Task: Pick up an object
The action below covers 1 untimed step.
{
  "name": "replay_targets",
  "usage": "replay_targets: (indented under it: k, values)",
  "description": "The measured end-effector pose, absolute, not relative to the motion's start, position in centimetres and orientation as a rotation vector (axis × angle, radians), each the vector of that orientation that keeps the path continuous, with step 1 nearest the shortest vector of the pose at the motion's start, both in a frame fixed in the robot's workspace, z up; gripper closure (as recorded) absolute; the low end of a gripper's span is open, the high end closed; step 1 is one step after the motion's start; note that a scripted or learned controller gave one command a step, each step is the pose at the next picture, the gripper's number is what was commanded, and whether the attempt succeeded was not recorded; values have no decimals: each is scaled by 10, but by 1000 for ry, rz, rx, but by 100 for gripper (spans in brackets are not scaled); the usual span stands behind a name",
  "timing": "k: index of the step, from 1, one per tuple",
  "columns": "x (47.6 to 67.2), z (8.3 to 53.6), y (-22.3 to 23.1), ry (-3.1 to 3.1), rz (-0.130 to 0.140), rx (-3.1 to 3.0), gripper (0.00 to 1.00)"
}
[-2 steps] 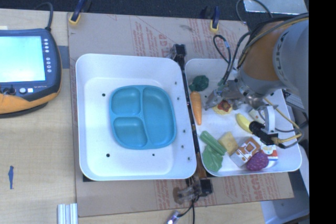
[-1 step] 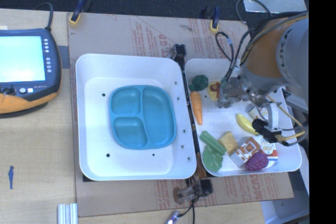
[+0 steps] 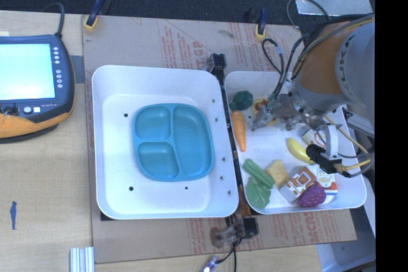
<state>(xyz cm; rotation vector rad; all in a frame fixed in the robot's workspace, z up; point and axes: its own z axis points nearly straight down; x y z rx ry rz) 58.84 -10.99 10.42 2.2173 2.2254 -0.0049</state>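
Note:
The right bin holds toy food. A carrot lies along its left wall, with a dark green piece behind it. A banana lies near the middle. At the front sit green pods, a yellow cracker, a small carton and a purple grape bunch. My gripper hangs low over the back of this bin, just right of the carrot and the green piece. Nothing shows between its tips.
The left bin carries a blue divided plate. A teach pendant rests on the bench at far left. Clamps hold the cardboard's back edge. Cables trail from the wrist over the right bin's right side.

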Motion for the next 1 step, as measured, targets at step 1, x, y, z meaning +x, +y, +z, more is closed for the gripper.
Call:
replay_targets:
  k: [1]
  values:
    - [656, 98, -107, 2227, -2, 2219, 0]
